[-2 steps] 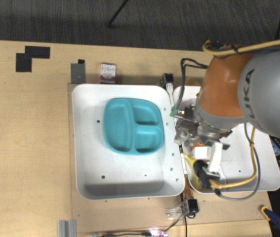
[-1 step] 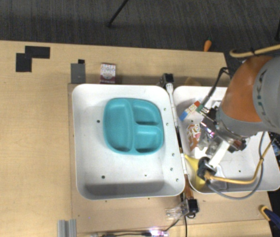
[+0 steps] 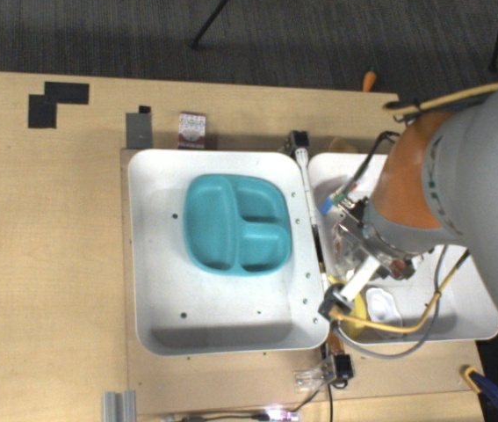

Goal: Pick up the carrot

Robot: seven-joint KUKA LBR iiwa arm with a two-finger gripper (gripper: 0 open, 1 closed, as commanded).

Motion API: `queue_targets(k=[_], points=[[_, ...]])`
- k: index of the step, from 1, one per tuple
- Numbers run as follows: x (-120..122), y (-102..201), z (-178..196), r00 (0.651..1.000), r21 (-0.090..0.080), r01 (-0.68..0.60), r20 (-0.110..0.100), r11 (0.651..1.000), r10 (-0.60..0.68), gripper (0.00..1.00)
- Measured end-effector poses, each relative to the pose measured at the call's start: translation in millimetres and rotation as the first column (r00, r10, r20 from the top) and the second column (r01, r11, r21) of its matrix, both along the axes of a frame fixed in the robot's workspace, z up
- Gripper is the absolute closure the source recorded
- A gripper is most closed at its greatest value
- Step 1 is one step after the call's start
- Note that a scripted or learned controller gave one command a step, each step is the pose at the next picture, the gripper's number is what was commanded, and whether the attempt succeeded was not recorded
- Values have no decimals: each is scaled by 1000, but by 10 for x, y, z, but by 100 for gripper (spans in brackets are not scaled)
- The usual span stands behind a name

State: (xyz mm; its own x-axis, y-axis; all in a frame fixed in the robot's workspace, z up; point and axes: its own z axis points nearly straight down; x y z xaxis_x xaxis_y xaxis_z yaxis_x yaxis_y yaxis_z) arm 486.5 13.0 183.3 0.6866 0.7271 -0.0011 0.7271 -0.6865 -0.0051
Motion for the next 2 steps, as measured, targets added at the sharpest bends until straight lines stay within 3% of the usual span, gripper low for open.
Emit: queue_targets(k=[1, 2], points=[[3, 462, 6, 999, 1, -40, 2, 999, 40, 100], [137, -3, 1842, 986, -4, -162, 25, 987, 163, 100]])
